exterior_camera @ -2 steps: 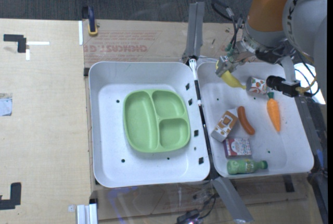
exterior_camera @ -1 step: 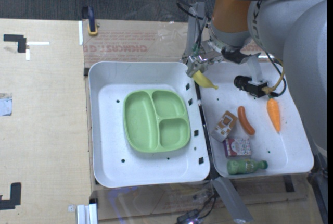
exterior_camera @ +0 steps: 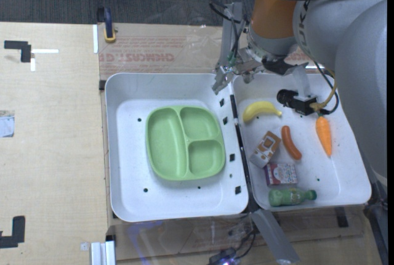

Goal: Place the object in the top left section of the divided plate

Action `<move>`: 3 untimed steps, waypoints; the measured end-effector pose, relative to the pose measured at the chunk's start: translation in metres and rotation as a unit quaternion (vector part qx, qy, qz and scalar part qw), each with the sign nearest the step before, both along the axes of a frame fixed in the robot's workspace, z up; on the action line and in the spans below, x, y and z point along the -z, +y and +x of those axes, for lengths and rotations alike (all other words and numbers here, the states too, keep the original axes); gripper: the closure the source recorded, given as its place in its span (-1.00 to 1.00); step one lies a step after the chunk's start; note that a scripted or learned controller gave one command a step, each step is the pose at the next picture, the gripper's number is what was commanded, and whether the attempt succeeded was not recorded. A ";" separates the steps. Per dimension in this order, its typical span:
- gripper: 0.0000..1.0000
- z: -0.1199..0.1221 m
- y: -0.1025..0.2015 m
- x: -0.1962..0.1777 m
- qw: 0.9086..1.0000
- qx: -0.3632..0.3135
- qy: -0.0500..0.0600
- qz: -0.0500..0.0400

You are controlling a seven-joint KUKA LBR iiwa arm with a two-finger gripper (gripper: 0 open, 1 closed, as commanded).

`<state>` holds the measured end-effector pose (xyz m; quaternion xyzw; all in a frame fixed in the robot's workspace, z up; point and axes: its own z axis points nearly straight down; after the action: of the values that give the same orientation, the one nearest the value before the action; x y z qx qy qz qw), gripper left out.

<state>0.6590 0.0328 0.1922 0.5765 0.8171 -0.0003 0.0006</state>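
One green divided plate (exterior_camera: 184, 143), three sections, left bin (exterior_camera: 123, 153)

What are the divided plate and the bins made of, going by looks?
Divided plate: likely moulded plastic, matte pale green, uniform colour with soft rounded ridges. Left bin and right bin: probably thin plastic, smooth white with a slight sheen and rounded lips. Can't confirm from the picture alone.

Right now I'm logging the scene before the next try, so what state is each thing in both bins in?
Green divided plastic plate: flat in left bin, all sections bare.
Yellow banana: lying in right bin.
Orange carrot: lying, tip toward the camera.
Red sausage: lying loose.
Small brown carton: on its side.
Red-and-white packet: lying flat.
Green bottle: toppled on its side.
Hand: above the bins' divider, carrying nothing visible.
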 end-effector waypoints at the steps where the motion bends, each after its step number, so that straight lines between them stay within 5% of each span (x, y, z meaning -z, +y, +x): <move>1: -1.00 -0.068 -0.003 0.000 0.998 0.068 0.000 0.000; 2: -1.00 0.000 0.051 0.000 1.000 0.023 0.000 0.000; 3: 1.00 0.000 0.051 -0.010 1.000 0.022 -0.001 -0.001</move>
<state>0.6594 0.0839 0.2020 0.5941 0.8044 -0.0007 0.0016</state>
